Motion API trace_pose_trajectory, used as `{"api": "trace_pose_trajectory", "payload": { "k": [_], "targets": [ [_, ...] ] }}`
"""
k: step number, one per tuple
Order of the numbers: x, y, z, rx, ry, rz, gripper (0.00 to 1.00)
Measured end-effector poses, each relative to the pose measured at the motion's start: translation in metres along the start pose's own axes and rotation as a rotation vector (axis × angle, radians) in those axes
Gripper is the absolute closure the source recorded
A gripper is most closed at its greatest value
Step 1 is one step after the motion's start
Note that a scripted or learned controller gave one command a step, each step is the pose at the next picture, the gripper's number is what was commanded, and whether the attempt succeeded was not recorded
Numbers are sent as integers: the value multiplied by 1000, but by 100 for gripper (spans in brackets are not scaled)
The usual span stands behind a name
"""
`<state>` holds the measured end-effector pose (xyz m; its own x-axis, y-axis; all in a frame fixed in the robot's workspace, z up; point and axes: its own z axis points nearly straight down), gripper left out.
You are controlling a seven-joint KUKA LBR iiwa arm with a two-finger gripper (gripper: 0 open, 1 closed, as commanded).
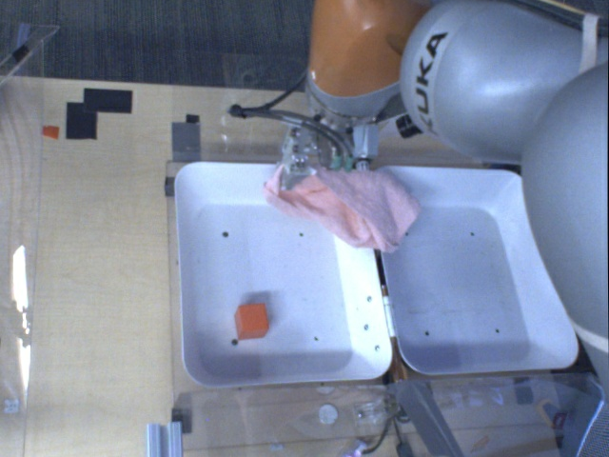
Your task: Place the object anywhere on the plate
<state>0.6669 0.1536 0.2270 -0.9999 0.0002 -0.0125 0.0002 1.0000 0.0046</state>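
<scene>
Orange cube (252, 321) rests on floor of left bin (205, 255), near front-left corner. No plate seen. Pink cloth (347, 206) draped over divide between left bin and right bin (495, 284). Claw (303, 165) at cloth's upper-left edge, appears pinching cloth. Cube lies toward the front, well apart.
</scene>
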Motion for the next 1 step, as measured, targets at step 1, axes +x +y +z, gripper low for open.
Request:
{"api": "trace_pose_trajectory", "payload": {
  "k": [1],
  "targets": [
    [0, 0, 0, 0, 0, 0, 0]
  ]
}}
